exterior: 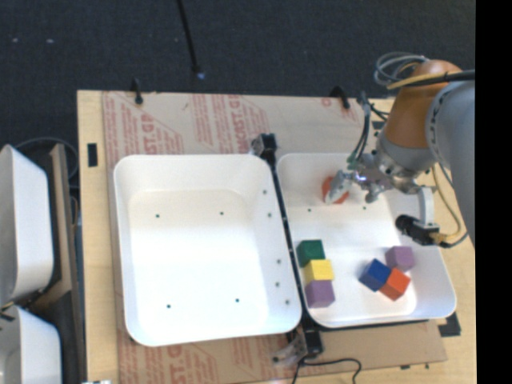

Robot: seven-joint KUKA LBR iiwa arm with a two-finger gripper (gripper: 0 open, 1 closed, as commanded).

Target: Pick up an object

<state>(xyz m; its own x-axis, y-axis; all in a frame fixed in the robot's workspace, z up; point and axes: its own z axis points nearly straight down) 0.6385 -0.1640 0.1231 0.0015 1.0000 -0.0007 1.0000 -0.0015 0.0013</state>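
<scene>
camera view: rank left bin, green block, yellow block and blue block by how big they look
1. left bin, by far the largest.
2. green block, yellow block and blue block: these look about alike, too close to rank.

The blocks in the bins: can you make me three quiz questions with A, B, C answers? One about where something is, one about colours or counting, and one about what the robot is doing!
1. Which bin are the blocks in?
A. The left bin
B. The right bin
C. Both bins

2. What colour is the block between the green block and the purple block in the row of three?
A. Yellow
B. Pink
C. Black

3. Where is the gripper?
A. Over the left bin
B. Outside both bins
C. At the back of the right bin, by an orange object

Answers:
1. B: every block lies in the right bin.
2. A: the yellow block sits between the green block and the purple block.
3. C: the gripper is beside the orange object.
</scene>
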